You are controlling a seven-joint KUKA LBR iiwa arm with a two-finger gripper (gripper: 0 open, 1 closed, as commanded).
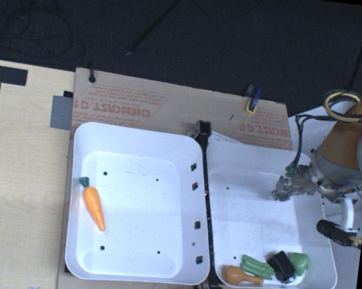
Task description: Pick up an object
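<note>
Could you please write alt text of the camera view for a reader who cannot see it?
The gripper hovers over the right bin, away from the items clustered at its near edge: a green vegetable, a black object and an orange-brown gourd. A toy carrot lies in the left bin.

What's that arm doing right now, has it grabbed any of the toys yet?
Gripper over the right bin, upper right part, nothing seen in it. Carrot alone in the left bin. Four-item cluster, including green pod and black block, at right bin's near edge, untouched.

Orange carrot [94,207] with green top; white bins [138,143].
</note>
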